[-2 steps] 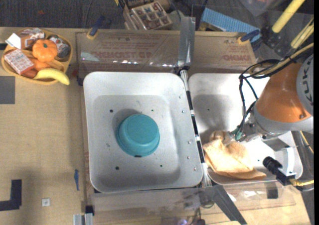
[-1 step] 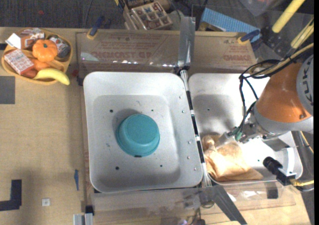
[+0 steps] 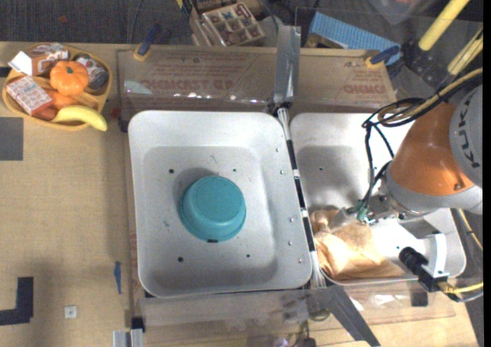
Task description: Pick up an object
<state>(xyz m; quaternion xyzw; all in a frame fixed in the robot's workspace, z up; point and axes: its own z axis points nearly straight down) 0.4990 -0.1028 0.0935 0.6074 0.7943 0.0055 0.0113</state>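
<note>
Hovering my gripper (image 3: 360, 215) low over the tan bag (image 3: 349, 249) in the right bin (image 3: 322, 146), positioned to grab; jaw state: cannot tell.

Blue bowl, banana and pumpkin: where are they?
Blue bowl (image 3: 213, 207), camera view, middle of its upturned bottom.
Banana (image 3: 82, 116), camera view, middle of its curve.
Pumpkin (image 3: 69, 77), camera view, its orange top.
</note>
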